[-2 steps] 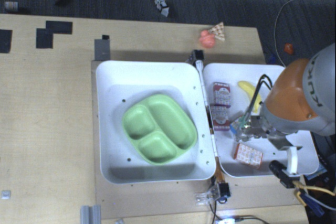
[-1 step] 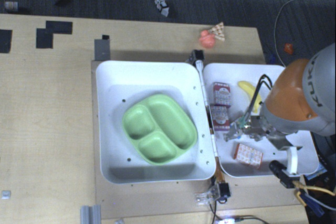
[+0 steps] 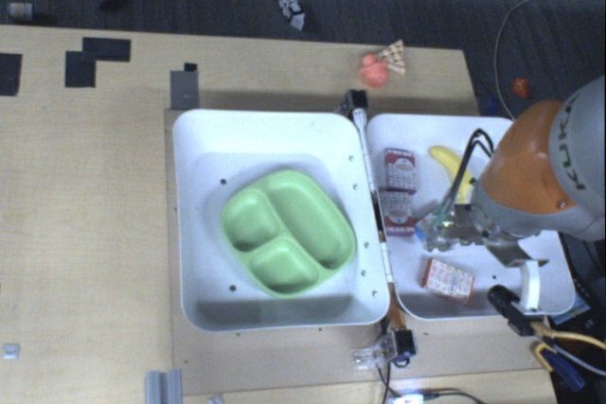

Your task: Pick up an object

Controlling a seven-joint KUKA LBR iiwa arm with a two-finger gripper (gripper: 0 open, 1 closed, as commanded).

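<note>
My gripper (image 3: 441, 233) hangs low inside the right bin (image 3: 559, 303), with the grey arm and its orange band (image 3: 525, 167) above it. A red and white packet (image 3: 400, 171) lies just left of it, with a second dark red packet (image 3: 399, 208) beneath that one. Behind the arm, a yellow banana-like piece (image 3: 449, 163) is partly hidden. Just below the gripper, apart from it, lies a small red patterned box (image 3: 447, 279). A green divided plate (image 3: 287, 230) rests in the left bin (image 3: 199, 156).
A pink toy with a striped piece (image 3: 381, 66) sits on the bench beyond the bins. Between the bins runs a raised rim with a black clip (image 3: 356, 101). Cables and a black and white part (image 3: 523, 293) crowd the right bin's near right corner.
</note>
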